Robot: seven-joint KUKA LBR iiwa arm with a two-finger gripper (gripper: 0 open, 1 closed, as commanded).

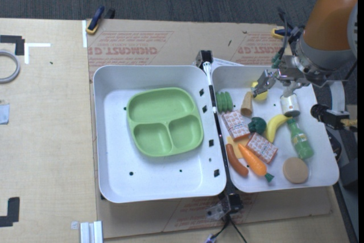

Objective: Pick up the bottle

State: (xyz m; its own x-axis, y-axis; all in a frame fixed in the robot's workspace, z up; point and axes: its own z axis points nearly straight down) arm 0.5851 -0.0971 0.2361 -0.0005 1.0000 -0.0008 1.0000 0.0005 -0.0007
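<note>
Nearest my camera is the front rim of the right bin point(284, 186), with the tan round cookie point(296, 170) sitting just inside it. My gripper point(277, 81) hangs over the back of that bin, and I cannot tell from this slant whether it is parted or closed; nothing is visibly between it. Close beneath it, toward 8 o'clock, lies a small yellow piece point(260, 93) and beside that the ice-cream cone point(246, 104). At 5 o'clock from the gripper, near but apart, is the green bottle point(297, 138), lying on its side with its white cap point(289, 104) pointing up toward the gripper and its body running down toward the cookie. The banana point(275, 126) curves just beside the bottle's neck, at 9 o'clock from it, and I judge that the main hazard: a descent slightly off to that side could clip or pinch the banana instead. The bottle is round and lying flat, so I expect it could roll or squirt out if closed on off-centre, and the bin's right wall is near its far side, leaving little room there. Farther out at 8 o'clock sit the broccoli point(257, 124), two red-and-white packets point(262, 148), the carrot point(254, 161) and hot dog point(236, 160). Beyond, at 9 o'clock, the left bin point(108, 139) holds a green divided plate point(165, 121) on the worktop point(45, 139).
</note>
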